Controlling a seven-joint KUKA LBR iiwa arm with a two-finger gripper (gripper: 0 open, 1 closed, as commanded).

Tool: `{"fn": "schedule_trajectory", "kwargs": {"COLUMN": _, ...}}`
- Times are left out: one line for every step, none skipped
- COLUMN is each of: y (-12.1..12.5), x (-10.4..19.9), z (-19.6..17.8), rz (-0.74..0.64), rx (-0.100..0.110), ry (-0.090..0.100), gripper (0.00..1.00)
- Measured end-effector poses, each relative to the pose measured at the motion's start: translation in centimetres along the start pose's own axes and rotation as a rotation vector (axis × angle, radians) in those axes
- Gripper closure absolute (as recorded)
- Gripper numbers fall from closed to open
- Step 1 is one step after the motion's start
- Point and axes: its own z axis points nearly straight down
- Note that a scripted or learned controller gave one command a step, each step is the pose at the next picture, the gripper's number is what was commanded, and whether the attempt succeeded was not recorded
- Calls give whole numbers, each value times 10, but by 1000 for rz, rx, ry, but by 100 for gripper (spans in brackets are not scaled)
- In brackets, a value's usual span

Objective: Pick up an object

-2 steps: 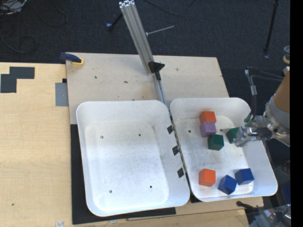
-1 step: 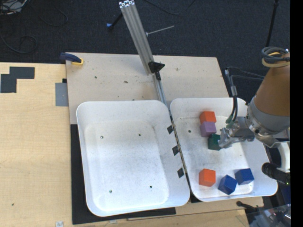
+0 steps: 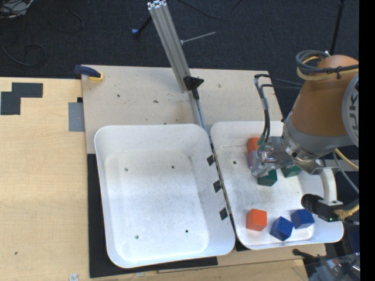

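Claw low in the right bin, over a green block — grip unconfirmed.

From my seat, left to right: the left bin (image 3: 117, 157) sits on the tabletop (image 3: 135, 92); in the right bin (image 3: 234, 215) an orange cube (image 3: 256, 219) and two blue blocks (image 3: 281, 228) (image 3: 302, 218) lie near the front rim, well apart from the claw (image 3: 262, 167). The claw hangs at a dark green block (image 3: 268, 178), an orange piece (image 3: 252, 144) just behind it — whether it is clenched or released I cannot tell. My worry: the green block gets nudged aside, or the orange neighbour jams in alongside.
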Motion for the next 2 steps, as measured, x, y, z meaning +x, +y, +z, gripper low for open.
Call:
{"fn": "schedule_trajectory", "kwargs": {"y": 14, "x": 58, "z": -1, "rz": -1, "rx": 0, "ry": 0, "gripper": 100}}
{"fn": "schedule_trajectory", "kwargs": {"y": 16, "x": 115, "z": 12, "rz": 0, "rx": 4, "ry": 0, "gripper": 100}}
